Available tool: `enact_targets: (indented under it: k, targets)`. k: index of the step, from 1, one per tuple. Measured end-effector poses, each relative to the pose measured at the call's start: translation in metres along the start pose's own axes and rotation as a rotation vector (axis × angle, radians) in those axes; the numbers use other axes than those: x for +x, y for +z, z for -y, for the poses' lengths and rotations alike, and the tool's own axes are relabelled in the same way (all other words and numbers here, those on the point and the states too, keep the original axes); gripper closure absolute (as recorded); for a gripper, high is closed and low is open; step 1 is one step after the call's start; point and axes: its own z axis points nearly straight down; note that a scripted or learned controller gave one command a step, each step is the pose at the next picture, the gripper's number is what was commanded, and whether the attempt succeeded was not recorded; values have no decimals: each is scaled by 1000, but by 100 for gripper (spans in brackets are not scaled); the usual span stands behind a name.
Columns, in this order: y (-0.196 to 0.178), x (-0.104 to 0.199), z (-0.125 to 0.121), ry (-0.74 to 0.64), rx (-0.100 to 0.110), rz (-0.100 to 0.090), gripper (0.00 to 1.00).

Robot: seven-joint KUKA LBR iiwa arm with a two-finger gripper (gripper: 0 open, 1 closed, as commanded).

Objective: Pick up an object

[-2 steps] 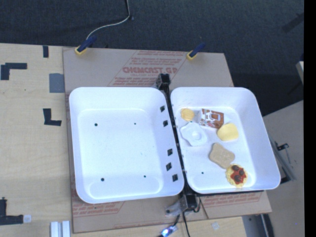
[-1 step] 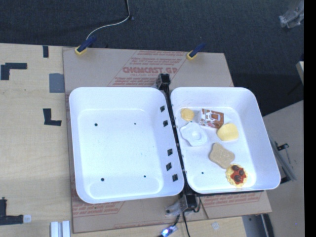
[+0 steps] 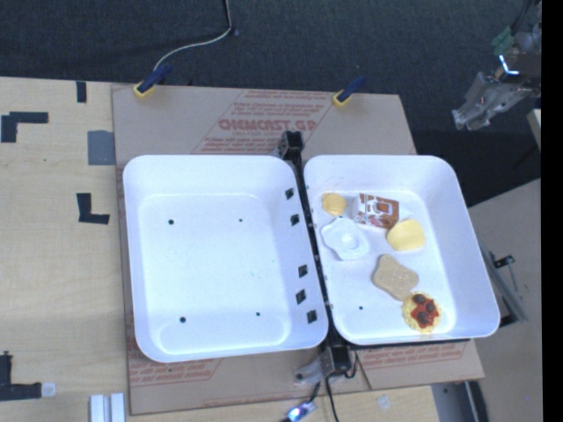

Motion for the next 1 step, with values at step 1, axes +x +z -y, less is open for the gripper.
enact_targets:
  k: [1]
  targets:
    - [-83, 5, -2, 1, -18, 6, 100]
